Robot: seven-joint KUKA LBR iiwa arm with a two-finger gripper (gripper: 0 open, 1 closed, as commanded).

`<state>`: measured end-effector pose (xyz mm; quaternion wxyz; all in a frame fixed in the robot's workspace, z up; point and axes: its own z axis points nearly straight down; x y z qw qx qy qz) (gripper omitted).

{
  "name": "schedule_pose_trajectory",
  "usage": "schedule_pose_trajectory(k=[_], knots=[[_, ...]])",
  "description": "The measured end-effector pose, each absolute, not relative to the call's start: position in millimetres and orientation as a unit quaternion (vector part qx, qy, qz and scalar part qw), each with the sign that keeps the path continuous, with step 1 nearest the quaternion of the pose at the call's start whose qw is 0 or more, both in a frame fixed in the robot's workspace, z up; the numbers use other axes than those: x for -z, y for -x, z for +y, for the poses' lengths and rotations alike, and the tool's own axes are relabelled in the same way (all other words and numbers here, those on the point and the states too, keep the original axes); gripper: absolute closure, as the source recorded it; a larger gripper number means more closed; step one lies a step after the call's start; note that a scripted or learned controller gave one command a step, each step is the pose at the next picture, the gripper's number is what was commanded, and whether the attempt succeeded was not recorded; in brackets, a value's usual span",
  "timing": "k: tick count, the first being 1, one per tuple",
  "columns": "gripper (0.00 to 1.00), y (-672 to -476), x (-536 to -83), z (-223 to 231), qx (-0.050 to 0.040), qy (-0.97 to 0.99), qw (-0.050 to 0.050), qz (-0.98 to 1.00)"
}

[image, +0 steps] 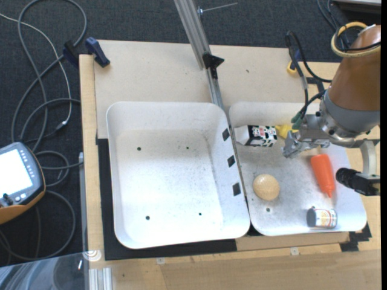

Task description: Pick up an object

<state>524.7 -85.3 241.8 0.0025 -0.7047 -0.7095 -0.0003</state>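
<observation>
The right bin (290,225) holds several objects. A small white carton with black patches (261,135) lies on its side near the bin's back left corner. A tan round lump (266,186) sits near the middle. An orange carrot-shaped piece (323,173) lies toward the right, and a small can with a pale label (321,217) lies near the front right corner. My gripper (292,146) hangs low over the right bin, just right of the carton and left of the orange piece's upper end. Nothing shows between its tips.
The left bin (121,162) sits beside the right one, with a raised divider edge (233,174) between them. A metal rail (193,29) slants in from the top. Cables and a pendant (18,180) lie on the floor at the left.
</observation>
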Motion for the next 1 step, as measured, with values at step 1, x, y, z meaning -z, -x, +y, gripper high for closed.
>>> schedule_pose_trajectory(k=[1], knots=[[1.00,-532.2,-237.1,-42.0,0.0000,0.705,0.002,-0.709]])
